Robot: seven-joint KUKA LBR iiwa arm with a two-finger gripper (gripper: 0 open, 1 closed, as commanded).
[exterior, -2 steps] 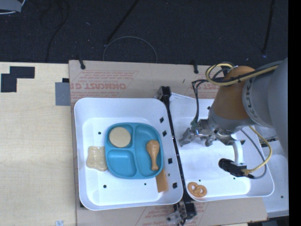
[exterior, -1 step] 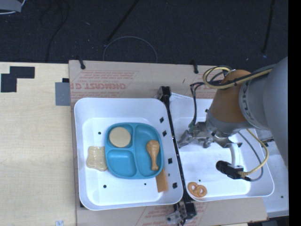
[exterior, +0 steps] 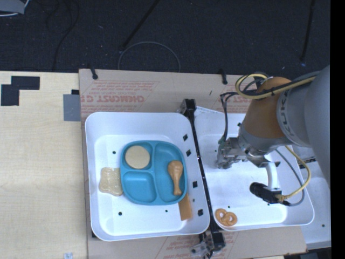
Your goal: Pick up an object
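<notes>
The hand (exterior: 225, 158) hangs low over the right bin (exterior: 294, 217), near its left wall. Nobody can tell if it is apart or together. A pretzel (exterior: 226, 217) lies in that bin's front left corner.

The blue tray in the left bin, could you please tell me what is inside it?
The blue tray holds a round tan cookie in one upper compartment and a toy drumstick in the right compartment. The large lower compartment shows bare blue. Whatever lies beneath the tray is covered.

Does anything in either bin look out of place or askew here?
Slightly. A flat brown strip lies wedged between the blue divided tray and the left bin's right wall, partly under the tray. A pretzel lies in the right bin's near left corner.
</notes>
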